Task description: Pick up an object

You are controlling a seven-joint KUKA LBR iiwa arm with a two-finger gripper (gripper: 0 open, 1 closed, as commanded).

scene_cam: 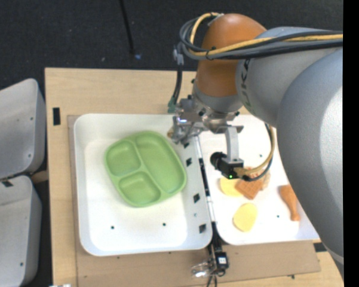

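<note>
The gripper (186, 128) of the grey arm (292, 82) hangs over the ridge where the two white bins meet, at their far end, just beside the far right corner of a green divided plate (144, 168). Whether the claw is open or closed cannot be told from this angle, and nothing can be seen in its hold. The plate (three compartments, all bare) lies tilted in the left bin (86, 184), the only thing there. In the right bin (269, 237), near the middle ridge, a pale yellow piece (228, 188) touches a brown-orange wedge (251, 188). A yellow oval slice (245, 217) lies nearer the camera, and an orange stick (290, 202) sits further right, partly under the arm. The bins rest on a wooden bench (60, 91).
</note>
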